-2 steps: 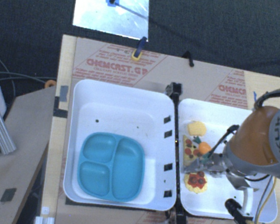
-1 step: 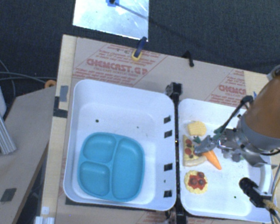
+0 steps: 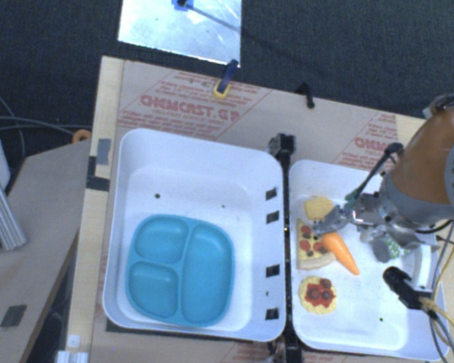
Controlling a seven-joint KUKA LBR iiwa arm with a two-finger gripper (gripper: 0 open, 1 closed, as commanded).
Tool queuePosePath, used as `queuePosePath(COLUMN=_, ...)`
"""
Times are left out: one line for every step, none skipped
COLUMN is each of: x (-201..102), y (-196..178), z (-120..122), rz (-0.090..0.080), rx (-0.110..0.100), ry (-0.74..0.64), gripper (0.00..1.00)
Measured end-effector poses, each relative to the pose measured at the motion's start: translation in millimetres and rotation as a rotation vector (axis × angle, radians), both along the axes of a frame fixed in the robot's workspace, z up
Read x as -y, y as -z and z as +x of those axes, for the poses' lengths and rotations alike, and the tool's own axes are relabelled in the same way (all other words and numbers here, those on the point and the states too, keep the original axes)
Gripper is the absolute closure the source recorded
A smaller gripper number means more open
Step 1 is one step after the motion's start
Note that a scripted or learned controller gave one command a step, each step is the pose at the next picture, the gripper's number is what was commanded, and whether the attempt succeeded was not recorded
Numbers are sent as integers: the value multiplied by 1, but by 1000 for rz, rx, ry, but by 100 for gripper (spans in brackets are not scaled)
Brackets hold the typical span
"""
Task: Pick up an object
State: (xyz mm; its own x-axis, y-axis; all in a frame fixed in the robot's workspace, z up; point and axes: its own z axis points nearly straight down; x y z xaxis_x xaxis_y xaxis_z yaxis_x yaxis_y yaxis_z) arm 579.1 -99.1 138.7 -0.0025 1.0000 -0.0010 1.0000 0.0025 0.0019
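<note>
Nearest the camera, in the right bin (image 3: 357,334): a small round pizza (image 3: 318,294), lying flat and untouched, apart from everything else

A little further in: a pizza slice (image 3: 311,246) flat on the bin floor, with a carrot (image 3: 341,252) just beside it, tip pointing toward the near right corner. Both resting on the floor, not lifted

Further still: a yellow lump (image 3: 318,207), near the slice's far end

Over these, the gripper (image 3: 342,220), low above the carrot's thick end and the slice, reached in from the right on the grey arm (image 3: 452,165). Fingers too blurred against the toys to judge as wide or narrow; nothing seen clamped between them

In the left bin (image 3: 205,160): a blue divided plate (image 3: 181,268), no part in the grab

Judged from this: approach done, gripper close to the carrot. Closing, gripping and lifting all left to do, so no object picked up yet
</note>
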Motion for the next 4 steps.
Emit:
queuePosePath(x=-13, y=54, z=-15, rz=-1, rx=6, ry=3, gripper=0)
queuePosePath(x=-12, y=38, z=-12, rz=-2, rx=12, ry=3, gripper=100)
queuePosePath(x=-74, y=-49, z=-96, rz=4, rx=-2, ry=-6, gripper=100)
queuePosePath(x=-126, y=-73, z=-7, rz=3, rx=9, ry=-9, gripper=100)
